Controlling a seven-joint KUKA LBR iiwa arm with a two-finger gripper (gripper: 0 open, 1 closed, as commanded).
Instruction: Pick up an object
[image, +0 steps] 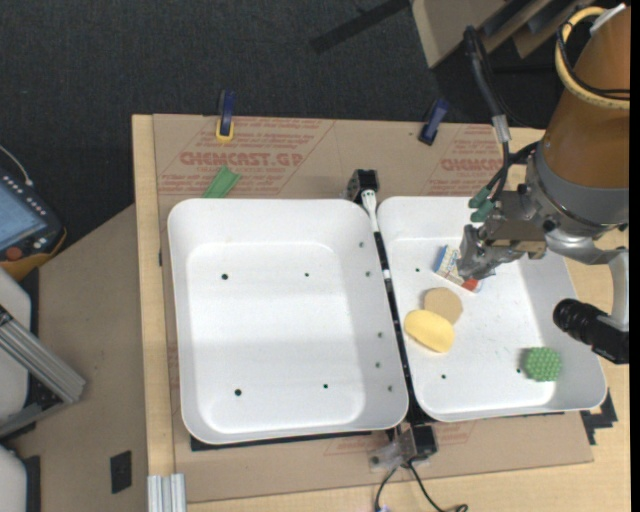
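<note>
Gripper (470, 268) is lowered over the small blue-white packet (446, 262) at 12 o'clock of the yellow piece (429, 331) in the right bin (570, 395), presumably for a grab; contact is obscured.

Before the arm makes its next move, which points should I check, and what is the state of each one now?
1. Tool is over the right bin: ok.
2. Small blue-and-white item lies just beside the tool: ok.
3. Item is between the tool's fingers: cannot tell.
4. Yellow object and tan disc touch each other, apart from the tool: ok.
5. Green ball sits away from the tool, near the bin's front corner: ok.
</note>
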